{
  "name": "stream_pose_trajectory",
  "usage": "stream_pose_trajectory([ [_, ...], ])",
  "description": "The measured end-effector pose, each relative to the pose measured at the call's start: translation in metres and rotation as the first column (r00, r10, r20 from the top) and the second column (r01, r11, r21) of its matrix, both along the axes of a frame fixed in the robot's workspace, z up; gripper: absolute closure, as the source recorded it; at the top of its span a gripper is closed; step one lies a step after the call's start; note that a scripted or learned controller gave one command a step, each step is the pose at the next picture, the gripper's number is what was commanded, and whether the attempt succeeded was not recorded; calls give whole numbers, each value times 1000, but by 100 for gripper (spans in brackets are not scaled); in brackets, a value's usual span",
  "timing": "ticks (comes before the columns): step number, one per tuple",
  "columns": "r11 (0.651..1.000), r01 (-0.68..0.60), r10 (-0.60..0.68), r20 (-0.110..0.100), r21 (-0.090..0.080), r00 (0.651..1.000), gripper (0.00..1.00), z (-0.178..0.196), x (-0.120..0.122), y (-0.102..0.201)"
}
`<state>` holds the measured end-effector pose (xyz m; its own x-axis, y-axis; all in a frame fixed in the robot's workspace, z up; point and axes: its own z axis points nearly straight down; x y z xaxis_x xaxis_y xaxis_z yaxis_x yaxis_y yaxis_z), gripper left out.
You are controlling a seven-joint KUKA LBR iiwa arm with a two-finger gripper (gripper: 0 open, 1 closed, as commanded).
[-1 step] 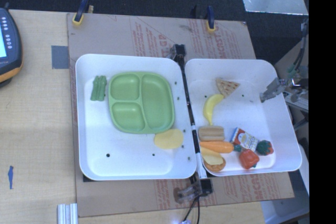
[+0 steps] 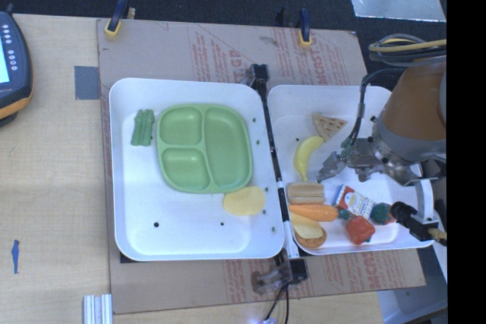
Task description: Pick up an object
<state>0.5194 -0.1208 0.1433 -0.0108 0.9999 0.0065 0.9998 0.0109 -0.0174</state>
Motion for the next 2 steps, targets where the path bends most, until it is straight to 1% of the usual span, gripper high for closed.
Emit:
stream_pose_trajectory([
  [1,1000,1,-1,14,-6,1000,0,-55,67,23],
  [2,1000,4,-4,20,-7,1000,0,-51,114,5],
])
